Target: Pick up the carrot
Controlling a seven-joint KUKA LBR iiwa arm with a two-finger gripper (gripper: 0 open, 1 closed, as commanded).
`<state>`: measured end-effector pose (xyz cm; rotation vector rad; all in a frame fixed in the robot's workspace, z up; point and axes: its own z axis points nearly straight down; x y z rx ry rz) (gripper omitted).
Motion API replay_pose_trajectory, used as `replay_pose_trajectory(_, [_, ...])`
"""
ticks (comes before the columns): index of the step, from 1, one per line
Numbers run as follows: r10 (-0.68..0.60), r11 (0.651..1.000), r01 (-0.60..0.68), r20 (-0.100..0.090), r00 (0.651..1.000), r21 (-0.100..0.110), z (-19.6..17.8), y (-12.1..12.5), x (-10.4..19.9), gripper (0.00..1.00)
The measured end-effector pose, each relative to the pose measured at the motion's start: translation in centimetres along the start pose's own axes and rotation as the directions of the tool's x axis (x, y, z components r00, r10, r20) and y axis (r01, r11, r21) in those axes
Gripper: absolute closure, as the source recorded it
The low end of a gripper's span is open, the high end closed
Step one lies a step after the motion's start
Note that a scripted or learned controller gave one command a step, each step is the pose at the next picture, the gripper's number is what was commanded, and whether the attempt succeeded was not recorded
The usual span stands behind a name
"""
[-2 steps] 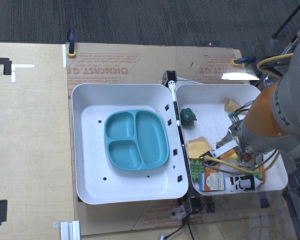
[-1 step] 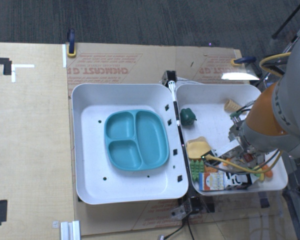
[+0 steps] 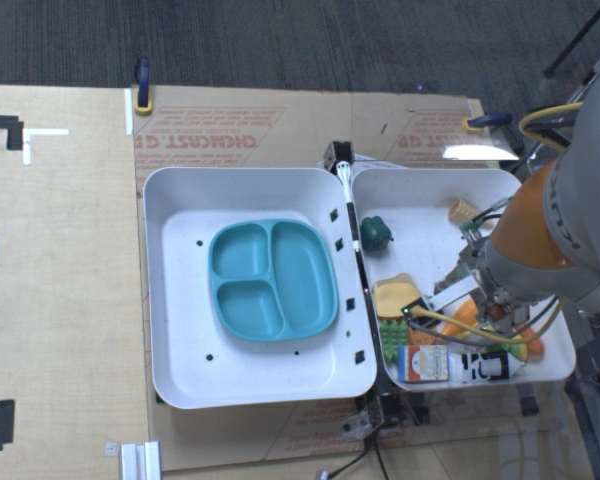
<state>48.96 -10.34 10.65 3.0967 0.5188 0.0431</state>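
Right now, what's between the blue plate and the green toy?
In the camera view, the two bins' meeting walls stand between the blue plate and the green toy, with bare white bin floor either side.

Two bins side by side, centre to right of frame. Left bin (image 3: 170,268) holds divided plate (image 3: 273,279) at its middle. Right bin (image 3: 420,193) holds clutter: round item (image 3: 376,233) near upper left, cluster along lower edge, carton (image 3: 423,364) lying flat lower centre, carrot (image 3: 468,318) just right of it. Arm (image 3: 560,218) enters from right edge, over right bin; gripper (image 3: 495,313) beside carrot.
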Motion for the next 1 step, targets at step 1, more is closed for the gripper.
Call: replay_pose_trajectory(1, [-0.334, 0.943, 0.334, 0.015, 0.943, 0.000, 1.07, -1.01, -0.37, 0.00])
